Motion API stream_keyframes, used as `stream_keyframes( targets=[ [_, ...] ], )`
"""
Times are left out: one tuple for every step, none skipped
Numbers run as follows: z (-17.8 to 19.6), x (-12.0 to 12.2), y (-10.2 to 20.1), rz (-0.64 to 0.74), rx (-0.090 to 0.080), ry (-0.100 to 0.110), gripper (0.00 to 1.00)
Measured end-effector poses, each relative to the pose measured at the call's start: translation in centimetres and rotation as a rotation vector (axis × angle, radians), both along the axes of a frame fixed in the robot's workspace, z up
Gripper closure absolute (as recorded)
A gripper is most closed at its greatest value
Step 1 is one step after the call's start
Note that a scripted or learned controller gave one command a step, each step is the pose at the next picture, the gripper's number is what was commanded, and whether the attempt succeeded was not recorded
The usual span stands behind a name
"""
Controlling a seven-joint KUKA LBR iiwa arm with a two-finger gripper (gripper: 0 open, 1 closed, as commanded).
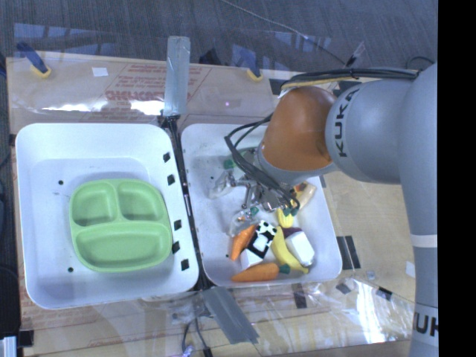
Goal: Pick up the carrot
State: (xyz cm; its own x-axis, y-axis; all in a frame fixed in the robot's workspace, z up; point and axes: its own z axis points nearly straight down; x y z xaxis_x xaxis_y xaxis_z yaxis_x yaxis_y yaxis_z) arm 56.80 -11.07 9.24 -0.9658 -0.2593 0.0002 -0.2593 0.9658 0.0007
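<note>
Orange carrots lie in the right bin under the robot arm.

Two white bins sit side by side on the bench. The left bin (44, 162) holds a green plate (119, 224) with three parts. The right bin (204, 162) holds a pile of toy food near its front corner. One carrot (255, 273) lies flat along the front wall of that bin. A second, smaller carrot (242, 242) lies tilted just behind it, beside a black and white block (261, 239). A yellow banana (282, 251) curves next to the block, touching a white and dark piece (300, 247). The grey arm (372, 132) with its orange band (297, 129) hangs over the back of the pile. The gripper (256, 195) points down near the toys, and I cannot tell if it is apart or together.
</note>
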Motion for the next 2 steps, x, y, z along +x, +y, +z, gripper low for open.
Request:
stream_keyframes(
  targets=[
    [-0.1,-6.9,-0.2,0.012,0.001,0.003,0.0],
    [1.0,-6.6,0.1,0.022,0.001,0.0,1.0]
  ],
)
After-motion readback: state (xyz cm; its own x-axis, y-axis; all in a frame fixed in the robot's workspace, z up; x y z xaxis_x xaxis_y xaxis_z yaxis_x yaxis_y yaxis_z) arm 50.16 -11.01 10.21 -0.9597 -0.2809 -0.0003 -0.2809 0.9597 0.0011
